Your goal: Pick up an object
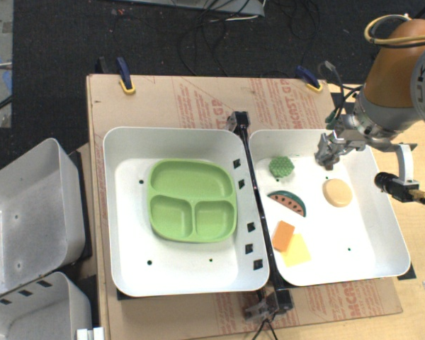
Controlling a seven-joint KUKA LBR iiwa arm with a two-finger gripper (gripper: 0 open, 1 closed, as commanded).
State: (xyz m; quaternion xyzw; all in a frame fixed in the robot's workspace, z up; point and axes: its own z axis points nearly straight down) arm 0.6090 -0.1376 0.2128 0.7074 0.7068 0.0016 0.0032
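Hand [328, 156] above right bin [382, 250] (far edge), finger state unclear, nothing visibly held. Green ball [282, 166] near; tan disc [337, 193], watermelon slice [287, 202] below.

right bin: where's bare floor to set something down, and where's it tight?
Right bin: bare floor along the right side, right of the yellow block and below the tan disc. Also a small patch at the top, between the green ball and the gripper. Crowded on the left by the divider: ball, watermelon slice, orange block, yellow block.
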